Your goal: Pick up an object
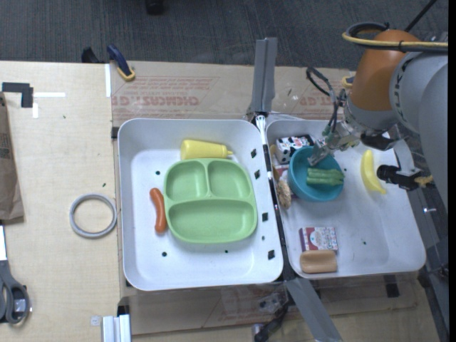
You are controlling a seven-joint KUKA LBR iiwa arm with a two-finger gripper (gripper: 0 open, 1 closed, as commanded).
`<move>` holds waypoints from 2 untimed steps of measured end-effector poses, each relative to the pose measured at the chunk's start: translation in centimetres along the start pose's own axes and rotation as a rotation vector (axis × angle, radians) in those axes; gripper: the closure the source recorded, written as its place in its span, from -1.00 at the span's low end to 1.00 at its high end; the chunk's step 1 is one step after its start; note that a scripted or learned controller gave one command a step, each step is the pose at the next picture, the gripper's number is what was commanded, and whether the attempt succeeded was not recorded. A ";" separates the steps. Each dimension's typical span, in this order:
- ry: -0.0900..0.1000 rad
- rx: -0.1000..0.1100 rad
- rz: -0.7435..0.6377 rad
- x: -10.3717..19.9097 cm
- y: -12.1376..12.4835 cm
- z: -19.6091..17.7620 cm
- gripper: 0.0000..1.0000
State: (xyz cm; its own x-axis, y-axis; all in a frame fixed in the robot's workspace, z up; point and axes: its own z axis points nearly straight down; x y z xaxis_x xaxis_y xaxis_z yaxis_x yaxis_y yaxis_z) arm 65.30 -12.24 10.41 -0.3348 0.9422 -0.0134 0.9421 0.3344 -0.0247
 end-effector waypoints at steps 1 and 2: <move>0.007 -0.026 -0.051 4.3 2.0 -9.0 1.00; -0.007 -0.028 0.007 7.2 3.2 -9.5 1.00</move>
